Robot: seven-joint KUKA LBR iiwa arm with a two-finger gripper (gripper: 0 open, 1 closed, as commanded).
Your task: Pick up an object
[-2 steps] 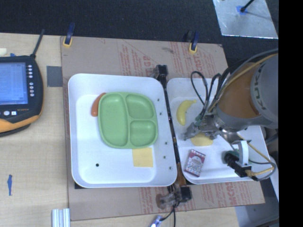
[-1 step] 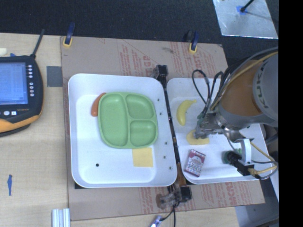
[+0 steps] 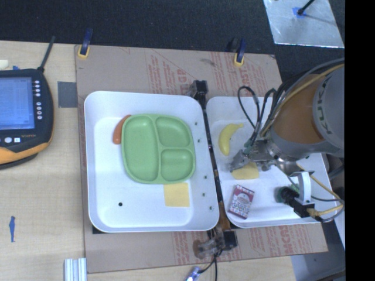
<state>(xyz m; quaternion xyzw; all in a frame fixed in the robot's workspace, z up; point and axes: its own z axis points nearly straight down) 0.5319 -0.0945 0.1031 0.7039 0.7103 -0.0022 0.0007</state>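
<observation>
Two shallow white bins sit side by side on a sheet of brown cardboard that covers the bench. The left bin point(image 3: 99, 157) holds a green divided plate point(image 3: 158, 148) with three compartments, lying flat near the middle. An orange-red object point(image 3: 118, 130) lies partly under the plate's left edge; its kind cannot be told. A flat yellow square point(image 3: 177, 195) lies just below the plate, near its lower edge. The right bin point(image 3: 266, 215) holds a yellow banana point(image 3: 227, 137), curved and lying in the upper left part, a pale yellow wedge-like piece point(image 3: 246, 172) near the middle, and a small red and white packet point(image 3: 241, 202) below it, toward the bin's lower left. The arm point(image 3: 304, 119) reaches over the right bin from the right, grey with an orange band, with cables looping around it. The gripper point(image 3: 249, 157) is low over the bin, directly above the pale yellow piece and just right of the banana; whether it touches either one cannot be told, and the state of its jaws cannot be told. A handheld control pad point(image 3: 20, 116) with a blue screen lies on the bench well to the left of the bins
</observation>
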